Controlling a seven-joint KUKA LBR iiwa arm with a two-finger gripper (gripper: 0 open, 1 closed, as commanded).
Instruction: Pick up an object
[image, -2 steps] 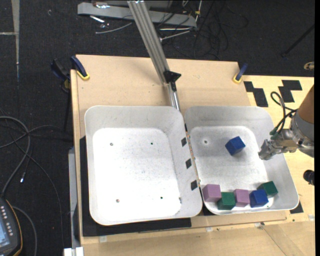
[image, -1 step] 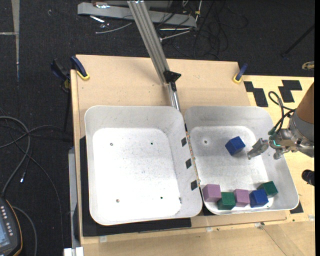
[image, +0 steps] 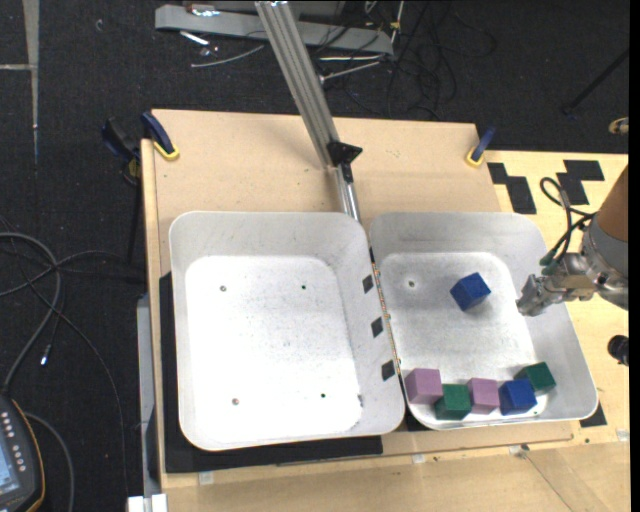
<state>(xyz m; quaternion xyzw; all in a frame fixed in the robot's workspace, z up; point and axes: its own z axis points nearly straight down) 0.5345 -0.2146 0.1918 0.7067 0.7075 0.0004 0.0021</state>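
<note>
A blue cube (image: 470, 291) lies alone near the middle of the right bin (image: 440, 232). Along that bin's front wall sit a purple cube (image: 425, 384), a green cube (image: 455, 400), a second purple cube (image: 485, 394), a blue cube (image: 517, 397) and a dark green cube (image: 539, 377). My gripper (image: 533, 297) hangs at the bin's right side, a short way to the right of the lone blue cube and apart from it. Nothing shows between its fingers.
The left bin (image: 190, 300) lies beside the right one, their rims meeting at the centre. A metal pole (image: 305, 85) slants over the bench's back. Clamps (image: 160, 135) (image: 480, 145) grip the far bench corners.
</note>
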